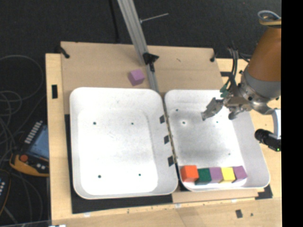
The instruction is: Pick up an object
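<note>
Two shallow white plastic bins side by side on a tan wooden bench top (189,65), seen from the fixed overhead camera at a slant.

1. Left white bin (75,126): no loose items visible inside; a few small dark dots on its floor.
2. Right white bin (258,150): holds all five blocks listed under item 3.
3. One row of five small blocks along the near wall of the right white bin, touching or nearly touching one another. In order, left to right in the view: orange block (190,172), green block (204,175), pale purple block (216,174), yellow block (228,174), second pale purple block (240,172).
4. Stray purple cube (136,77): on the bench top behind the left white bin, outside both bins, just beside the slanted grey metal rail (135,32).
5. Grey KUKA arm with orange band (266,56): enters from the right of the view, over the far right part of the right white bin.
6. Two-finger gripper (220,113): above the far half of the right white bin, well apart from the row of blocks. Jaws apart, nothing between them. No block held.
7. Black cables (14,98) and an orange-trimmed handheld control unit (31,150): on the dark floor to the left of the bench.
</note>
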Robot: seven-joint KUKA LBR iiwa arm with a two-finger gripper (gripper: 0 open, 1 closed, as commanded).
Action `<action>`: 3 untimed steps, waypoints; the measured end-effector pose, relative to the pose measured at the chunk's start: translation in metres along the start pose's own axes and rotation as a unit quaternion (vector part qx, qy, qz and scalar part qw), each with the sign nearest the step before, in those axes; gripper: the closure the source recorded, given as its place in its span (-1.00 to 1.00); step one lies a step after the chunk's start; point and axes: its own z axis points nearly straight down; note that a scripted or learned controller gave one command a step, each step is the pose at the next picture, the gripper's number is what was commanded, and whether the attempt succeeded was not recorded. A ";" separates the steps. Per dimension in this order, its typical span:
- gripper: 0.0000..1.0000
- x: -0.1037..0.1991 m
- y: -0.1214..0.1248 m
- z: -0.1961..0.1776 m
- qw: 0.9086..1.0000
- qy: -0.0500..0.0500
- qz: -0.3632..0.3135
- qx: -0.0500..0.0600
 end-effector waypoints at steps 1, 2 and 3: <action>-1.00 0.056 0.046 0.012 1.000 0.000 0.000 0.001; -1.00 0.045 0.106 0.068 1.000 -0.001 0.002 0.004; -1.00 0.017 -0.002 0.179 1.000 0.000 0.006 0.009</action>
